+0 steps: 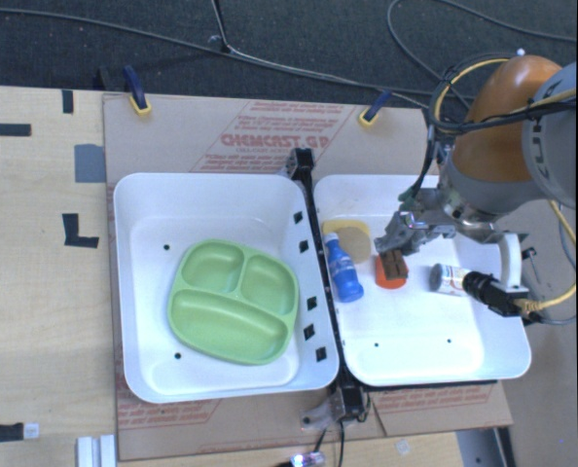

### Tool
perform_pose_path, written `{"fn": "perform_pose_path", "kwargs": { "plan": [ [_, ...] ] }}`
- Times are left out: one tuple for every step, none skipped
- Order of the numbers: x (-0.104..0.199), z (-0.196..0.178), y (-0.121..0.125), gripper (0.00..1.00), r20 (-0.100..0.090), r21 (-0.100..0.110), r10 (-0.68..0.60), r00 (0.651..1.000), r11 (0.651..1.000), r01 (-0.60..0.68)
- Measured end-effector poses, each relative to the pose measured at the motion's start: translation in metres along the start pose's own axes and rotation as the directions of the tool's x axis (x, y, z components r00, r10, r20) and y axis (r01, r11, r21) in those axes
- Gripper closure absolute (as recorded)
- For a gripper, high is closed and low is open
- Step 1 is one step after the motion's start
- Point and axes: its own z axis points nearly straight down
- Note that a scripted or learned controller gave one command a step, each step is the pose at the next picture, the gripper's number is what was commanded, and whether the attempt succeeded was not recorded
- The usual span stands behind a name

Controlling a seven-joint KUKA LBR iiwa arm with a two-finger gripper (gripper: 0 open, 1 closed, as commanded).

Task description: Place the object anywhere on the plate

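Starting at the far side from the arm, the green plate (234, 303) lies in the left bin (133, 212), three compartments up and nothing on it. Across the black divider (313, 261) from the plate, the right bin (464, 358) holds the candidates: a blue bottle (343, 269) lying just beside the divider, a pale yellow piece (348, 235) touching its upper end, an orange-red object (392, 270) further from the plate, and a small white tube (446, 279) beyond that.

The gripper (398, 253) hangs right over the orange-red object — its tips appear to meet the top of it, though I cannot tell from this angle whether it is grasped or merely touched (the wrist hides the gap).

Judging by that, the step in hand is the pick. To do it well, the fingers should straddle the object squarely and close low on its body, clear of the bottle nearer the plate. A straight lift should come first — then travel over the divider high enough to miss it.
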Motion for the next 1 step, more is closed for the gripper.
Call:
{"fn": "perform_pose_path", "kwargs": {
  "plan": [
    [0.0437, 0.0057, 0.0098, 1.00, 0.001, 0.001, 0.001, 1.000, 1.000, -0.001]
  ]
}}
